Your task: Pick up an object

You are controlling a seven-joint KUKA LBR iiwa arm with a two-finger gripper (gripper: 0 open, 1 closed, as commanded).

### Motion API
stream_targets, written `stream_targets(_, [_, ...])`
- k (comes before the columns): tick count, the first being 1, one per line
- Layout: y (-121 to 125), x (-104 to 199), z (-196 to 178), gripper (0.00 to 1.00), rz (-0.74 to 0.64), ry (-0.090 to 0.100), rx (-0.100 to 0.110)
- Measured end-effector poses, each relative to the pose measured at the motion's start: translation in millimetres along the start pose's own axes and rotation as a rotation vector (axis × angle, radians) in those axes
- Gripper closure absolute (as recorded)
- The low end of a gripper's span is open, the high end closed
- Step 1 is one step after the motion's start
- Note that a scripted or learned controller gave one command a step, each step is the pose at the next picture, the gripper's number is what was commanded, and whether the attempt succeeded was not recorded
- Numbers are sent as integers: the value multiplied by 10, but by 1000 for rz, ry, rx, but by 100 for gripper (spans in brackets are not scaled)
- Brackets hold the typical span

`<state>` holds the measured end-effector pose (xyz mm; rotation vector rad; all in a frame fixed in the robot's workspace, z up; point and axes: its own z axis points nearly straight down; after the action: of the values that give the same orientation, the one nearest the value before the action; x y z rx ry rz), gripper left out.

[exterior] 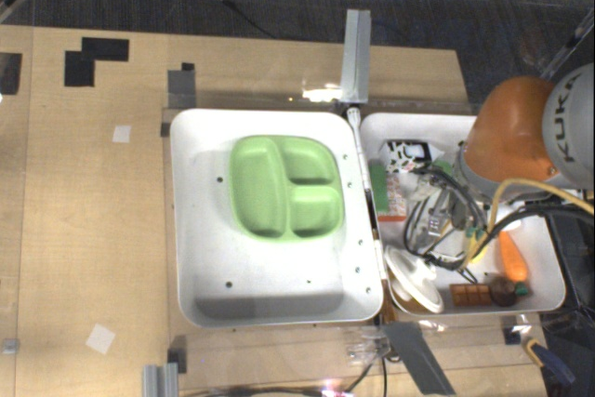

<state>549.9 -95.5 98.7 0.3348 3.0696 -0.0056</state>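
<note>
1. The left bin (200, 293) on the worktop (84, 228) carries a green divided tray (284, 186) near its middle, apart from the walls.
2. The right bin (548, 297) holds the clutter: a white disc (412, 282) at its near-left corner, a brown block (468, 295), and an orange carrot-like piece (514, 258).
3. The gripper (435, 217) sits low among cables over this bin; I cannot tell its state.
4. Judgement: choose an isolated piece such as the carrot, descend squarely, close fully before lifting.
</note>
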Motion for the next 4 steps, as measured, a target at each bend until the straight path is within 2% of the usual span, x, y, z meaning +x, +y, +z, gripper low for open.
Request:
stream_targets(1, [-509, -1059, 126, 0, 176, 36, 4])
stream_targets(2, [-522, -366, 63, 0, 252, 29, 6])
stream_targets(3, [-133, -278, 65, 0, 380, 24, 12])
stream_targets(4, [-131, -954, 137, 0, 128, 103, 17])
